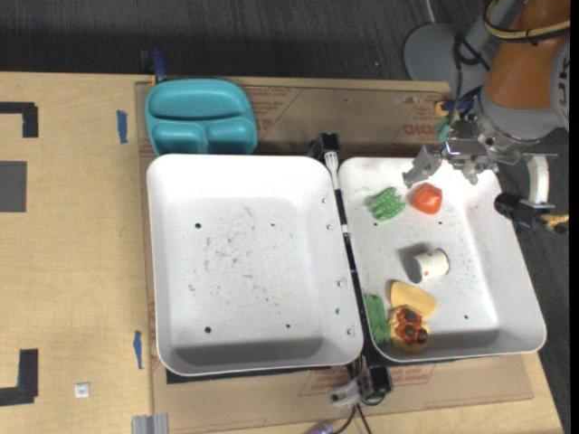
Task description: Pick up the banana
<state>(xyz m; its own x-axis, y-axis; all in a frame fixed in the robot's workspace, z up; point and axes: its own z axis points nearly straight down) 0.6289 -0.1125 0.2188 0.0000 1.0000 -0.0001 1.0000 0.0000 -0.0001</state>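
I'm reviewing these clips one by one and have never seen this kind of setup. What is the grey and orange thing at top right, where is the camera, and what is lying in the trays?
The grey and orange thing is a robot arm. Its gripper, a two-finger claw, hovers over the far end of the right bin. The one camera sits above the bench, looking down at a slant.

Two shallow white bins lie side by side. The right one holds small toy-like items: a green leafy piece, a red-orange round one just under the gripper, a white cup-like piece, a yellow piece, a red and yellow item and a green strip. I cannot pick out a banana for certain. A teal tray sits behind the left bin.

The gripper holds nothing visible.
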